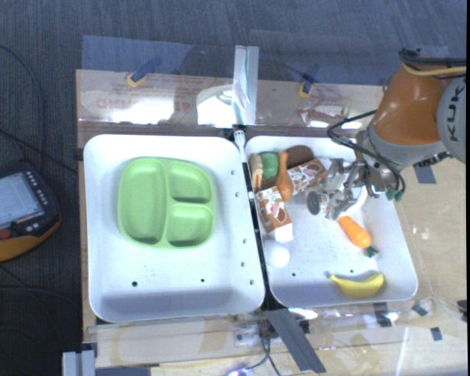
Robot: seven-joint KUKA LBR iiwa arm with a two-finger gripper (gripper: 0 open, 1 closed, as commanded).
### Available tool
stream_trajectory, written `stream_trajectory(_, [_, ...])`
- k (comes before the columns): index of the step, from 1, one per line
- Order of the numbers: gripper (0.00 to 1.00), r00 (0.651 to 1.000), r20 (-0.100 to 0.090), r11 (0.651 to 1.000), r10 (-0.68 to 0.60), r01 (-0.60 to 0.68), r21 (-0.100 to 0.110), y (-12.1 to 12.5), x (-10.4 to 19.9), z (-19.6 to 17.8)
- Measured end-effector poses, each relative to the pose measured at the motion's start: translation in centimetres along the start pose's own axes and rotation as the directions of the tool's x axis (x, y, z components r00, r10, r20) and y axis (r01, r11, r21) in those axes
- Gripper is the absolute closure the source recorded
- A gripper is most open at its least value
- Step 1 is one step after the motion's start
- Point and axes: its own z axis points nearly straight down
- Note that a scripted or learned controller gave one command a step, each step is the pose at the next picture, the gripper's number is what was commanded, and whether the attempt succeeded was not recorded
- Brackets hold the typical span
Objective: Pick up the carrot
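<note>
The carrot [354,231] is a short orange piece with a green tip, lying in the right part of the right bin [392,276]. My gripper [333,203] hangs just up and left of it, over the bin's middle, with its fingers spread and nothing between them. The carrot lies free on the bin floor, close beside the lower finger.
Left of the gripper lie a small carton [273,208], a snack packet [305,176], a brown item [299,154] and a green and orange toy [267,165]. A banana [357,283] lies at the bin's front, a white ball [280,256] near the divider. The left bin holds a green divided plate [167,201].
</note>
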Motion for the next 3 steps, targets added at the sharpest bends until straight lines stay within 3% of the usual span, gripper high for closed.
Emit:
stream_trajectory(1, [1.00, 0.982, -0.002, 0.982, -0.187, 0.187, 0.000, -4.0, 6.8, 0.2])
stream_trajectory(2, [1.00, 0.996, -0.005, 0.996, 0.091, -0.091, -0.002, -1.5, 7.0, 3.4])
stream_trajectory(3, [1.00, 0.973, 0.003, 0.973, 0.230, -0.230, -0.001, 0.8, -0.3, -6.1])
